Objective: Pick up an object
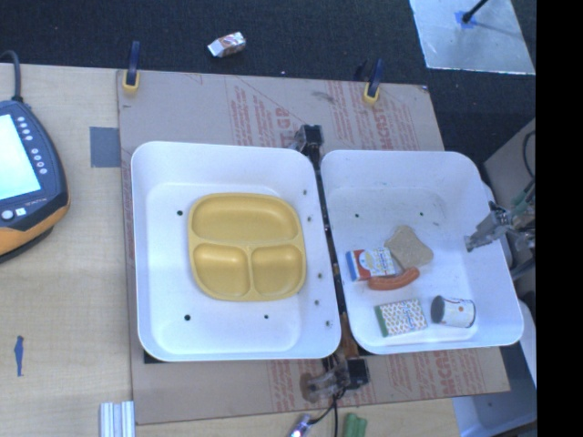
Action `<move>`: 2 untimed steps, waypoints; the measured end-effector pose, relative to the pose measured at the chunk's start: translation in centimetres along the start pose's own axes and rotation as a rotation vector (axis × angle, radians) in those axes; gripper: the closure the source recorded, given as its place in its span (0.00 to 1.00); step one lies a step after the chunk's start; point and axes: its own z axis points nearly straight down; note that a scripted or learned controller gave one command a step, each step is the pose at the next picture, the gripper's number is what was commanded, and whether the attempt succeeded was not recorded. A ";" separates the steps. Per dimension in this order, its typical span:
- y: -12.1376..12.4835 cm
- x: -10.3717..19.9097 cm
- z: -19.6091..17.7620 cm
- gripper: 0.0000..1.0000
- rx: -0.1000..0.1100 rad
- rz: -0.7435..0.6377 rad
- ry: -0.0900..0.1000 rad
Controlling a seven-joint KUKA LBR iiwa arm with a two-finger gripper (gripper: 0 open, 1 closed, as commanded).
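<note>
End effector (pixel 492 228) hovers at right bin's (pixel 474 173) edge, holding nothing.

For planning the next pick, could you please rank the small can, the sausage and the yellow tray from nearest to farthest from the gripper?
From the gripper at the right bin's edge:
1. Small can, right bin's near corner.
2. Sausage, mid right bin.
3. Yellow tray, left bin.

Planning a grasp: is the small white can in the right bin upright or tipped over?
Tipped over. The can lies on its side on the right bin floor, dark end facing the patterned packet.
</note>
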 end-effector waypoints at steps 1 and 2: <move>5.4 6.1 11.1 0.00 0.003 -0.003 0.000; 7.3 6.4 15.9 0.00 0.001 -0.002 -0.001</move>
